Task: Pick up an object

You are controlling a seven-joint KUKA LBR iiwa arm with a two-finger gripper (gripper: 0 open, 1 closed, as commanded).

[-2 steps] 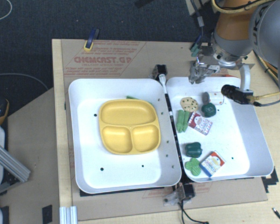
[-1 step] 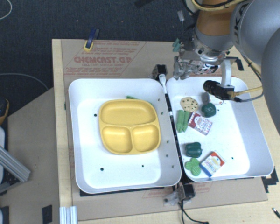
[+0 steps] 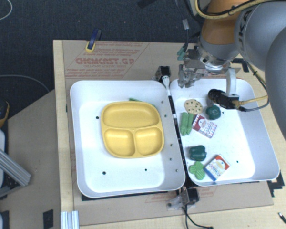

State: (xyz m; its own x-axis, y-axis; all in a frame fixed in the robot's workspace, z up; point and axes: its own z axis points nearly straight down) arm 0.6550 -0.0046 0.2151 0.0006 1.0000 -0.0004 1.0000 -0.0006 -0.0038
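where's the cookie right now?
In the camera view the cookie lies in the right bin, near its upper left corner, just above the green bean pods and left of the dark green ball, below the gripper.

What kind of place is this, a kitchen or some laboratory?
Most likely a robotics lab: a grey arm reaches over two white bins on a protected bench, with toy food and loose cables around.

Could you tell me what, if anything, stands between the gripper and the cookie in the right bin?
Nothing visible does. The gripper hangs above the right bin's far left corner, and the cookie lies just nearer the camera on bare floor, uncovered; the green pods lie beyond it.
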